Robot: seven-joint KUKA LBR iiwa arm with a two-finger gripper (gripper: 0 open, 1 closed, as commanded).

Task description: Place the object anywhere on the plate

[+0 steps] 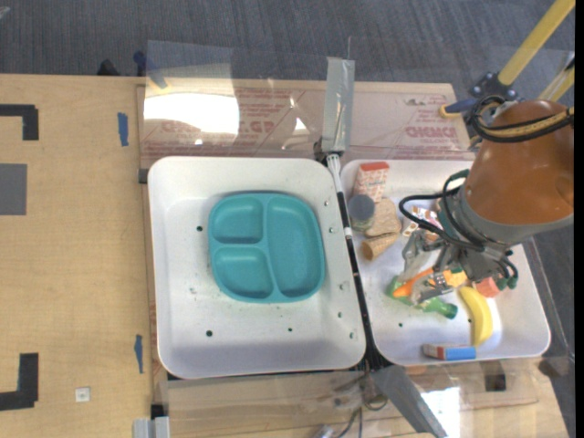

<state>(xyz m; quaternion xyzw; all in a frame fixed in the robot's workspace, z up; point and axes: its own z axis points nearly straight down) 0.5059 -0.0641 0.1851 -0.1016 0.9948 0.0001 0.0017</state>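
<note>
You are looking down on 2 white bins side by side. The left bin (173, 245) takes up the middle of the frame and holds a teal plate (267, 245) with 3 compartments, lying flat near the bin's centre. Nothing rests on the plate.

The right bin (525, 336) sits at the right of the frame and carries all the loose items. A small carton (372, 179) stands at its upper left corner, with a grey round piece (362, 210) just below it and a tan wedge (381, 229) beside that. A yellow banana (478, 316) lies toward the lower right, and a carrot (405, 287) with an orange body and green end lies left of it, near a green piece (442, 308). A flat red and blue item (449, 352) lies along the bin's lower edge.

The arm (520, 167) comes in from the right, its orange band large in the upper right of the frame. The gripper (436, 267) hangs low over the cluster by the carrot, and you cannot tell its state because the fingers blend into the clutter beneath them.
</note>
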